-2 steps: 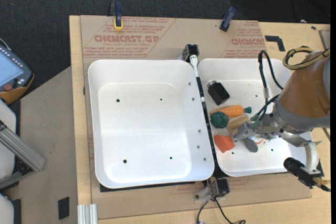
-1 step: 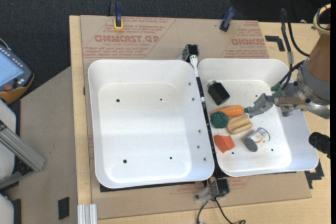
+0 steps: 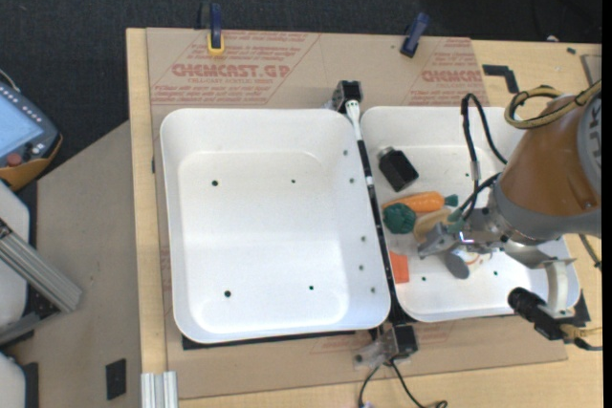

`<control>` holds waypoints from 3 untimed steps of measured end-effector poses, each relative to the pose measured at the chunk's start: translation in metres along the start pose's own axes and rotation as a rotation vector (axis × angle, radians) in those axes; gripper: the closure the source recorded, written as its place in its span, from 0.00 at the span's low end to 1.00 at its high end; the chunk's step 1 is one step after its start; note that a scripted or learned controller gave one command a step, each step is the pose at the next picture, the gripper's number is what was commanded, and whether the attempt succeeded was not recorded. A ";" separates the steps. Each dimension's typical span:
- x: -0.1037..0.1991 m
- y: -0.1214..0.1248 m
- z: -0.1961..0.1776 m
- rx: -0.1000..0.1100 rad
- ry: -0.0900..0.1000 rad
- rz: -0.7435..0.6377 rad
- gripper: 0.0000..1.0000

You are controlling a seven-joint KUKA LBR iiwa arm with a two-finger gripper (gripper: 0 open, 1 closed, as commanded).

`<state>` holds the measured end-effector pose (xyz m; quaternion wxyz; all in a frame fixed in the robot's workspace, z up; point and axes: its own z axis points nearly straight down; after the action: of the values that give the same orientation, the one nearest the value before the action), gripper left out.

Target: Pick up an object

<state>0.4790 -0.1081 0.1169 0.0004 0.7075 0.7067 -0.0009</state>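
Right of centre, inside the right bin (image 3: 449, 301): gripper (image 3: 442, 248) low over the floor, fingers spread, nothing between them. Just left of it, a green object (image 3: 401, 219) touching an orange carrot-shaped piece (image 3: 421, 203). Black block (image 3: 398, 168) above these. Small red piece (image 3: 400, 270) below. Left bin (image 3: 258, 134) alongside.
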 end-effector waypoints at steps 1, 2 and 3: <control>-0.006 0.007 -0.085 -0.008 -0.001 -0.002 0.00; -0.005 -0.001 0.032 0.005 0.004 0.000 0.00; -0.006 0.000 0.017 -0.001 0.002 0.000 1.00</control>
<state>0.4787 -0.1137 0.0999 0.0003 0.7076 0.7066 0.0000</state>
